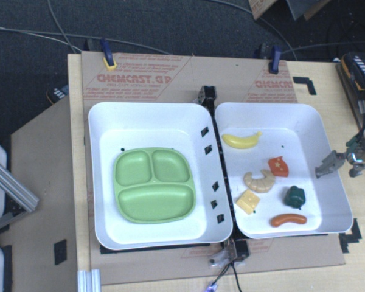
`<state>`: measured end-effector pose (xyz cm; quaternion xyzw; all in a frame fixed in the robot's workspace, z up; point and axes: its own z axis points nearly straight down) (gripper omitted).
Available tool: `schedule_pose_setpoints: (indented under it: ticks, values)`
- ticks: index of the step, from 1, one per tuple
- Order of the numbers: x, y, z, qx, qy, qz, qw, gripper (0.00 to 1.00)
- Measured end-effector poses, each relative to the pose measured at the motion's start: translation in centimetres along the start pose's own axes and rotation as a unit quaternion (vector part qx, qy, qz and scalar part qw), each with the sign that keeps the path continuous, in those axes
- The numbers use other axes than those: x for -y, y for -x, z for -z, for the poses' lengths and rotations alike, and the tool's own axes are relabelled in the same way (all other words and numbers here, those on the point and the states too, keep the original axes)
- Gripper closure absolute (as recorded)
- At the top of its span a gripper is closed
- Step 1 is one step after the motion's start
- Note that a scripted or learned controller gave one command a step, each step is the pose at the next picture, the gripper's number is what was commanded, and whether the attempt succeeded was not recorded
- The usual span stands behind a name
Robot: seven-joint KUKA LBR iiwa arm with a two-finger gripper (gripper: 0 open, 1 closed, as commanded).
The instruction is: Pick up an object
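My fingers (339, 162) hang spread and empty at the right bin's (310, 117) right rim. In that bin I count six pieces: one banana (241, 140), one tomato (278, 166), one croissant (259, 181), one cheese wedge (248, 202), one pepper (295, 196), one sausage (288, 219). The left bin (103, 163) holds one green tray (154, 185). Both sit on a wooden counter (79, 132), dark carpet (24, 72) around.
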<state>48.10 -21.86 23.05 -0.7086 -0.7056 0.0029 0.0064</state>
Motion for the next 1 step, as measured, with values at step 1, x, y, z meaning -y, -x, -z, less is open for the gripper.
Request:
schedule_pose_setpoints:
  ticks: [1]
  values:
    - [-0.28, -0.06, 0.62, 0.002, 0.006, 0.002, 1.0000, 0.00]
